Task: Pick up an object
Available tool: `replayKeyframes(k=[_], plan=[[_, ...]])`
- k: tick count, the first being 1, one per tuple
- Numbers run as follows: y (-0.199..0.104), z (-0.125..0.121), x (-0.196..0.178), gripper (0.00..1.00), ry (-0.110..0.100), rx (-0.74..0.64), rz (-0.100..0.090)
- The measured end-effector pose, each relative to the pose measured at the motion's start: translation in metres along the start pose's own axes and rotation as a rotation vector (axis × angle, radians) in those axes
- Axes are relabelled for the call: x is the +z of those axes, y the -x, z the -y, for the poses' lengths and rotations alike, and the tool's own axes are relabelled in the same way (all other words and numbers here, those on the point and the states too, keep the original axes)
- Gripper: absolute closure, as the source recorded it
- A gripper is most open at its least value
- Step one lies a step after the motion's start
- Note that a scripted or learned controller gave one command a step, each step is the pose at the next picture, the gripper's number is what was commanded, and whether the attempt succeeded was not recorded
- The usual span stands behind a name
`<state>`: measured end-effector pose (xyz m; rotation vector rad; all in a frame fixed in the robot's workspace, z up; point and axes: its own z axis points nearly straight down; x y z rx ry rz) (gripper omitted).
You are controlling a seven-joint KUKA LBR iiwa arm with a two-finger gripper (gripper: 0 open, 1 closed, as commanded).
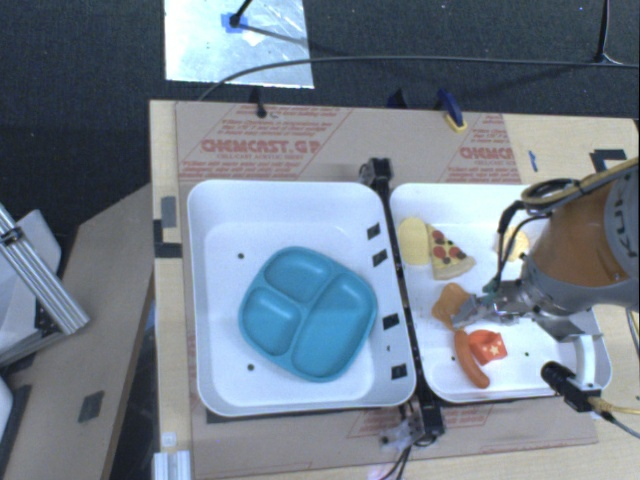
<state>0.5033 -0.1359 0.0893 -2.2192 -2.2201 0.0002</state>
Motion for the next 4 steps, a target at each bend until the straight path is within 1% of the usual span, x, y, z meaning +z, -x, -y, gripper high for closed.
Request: replayKeyframes(k=[1, 2, 3, 4], plan=[[0.000, -0.002, -0.013, 1.00, 0.005, -0.001, 0.002], [0.007, -0.001, -0.075, 1.00, 0.008, -0.003, 0.004], [0.007, -0.002, -0.129, 1.00, 0.009, -0.004, 0.004], [0.007, -0.003, -0.112, 1.00, 0.003, -0.002, 0.002]])
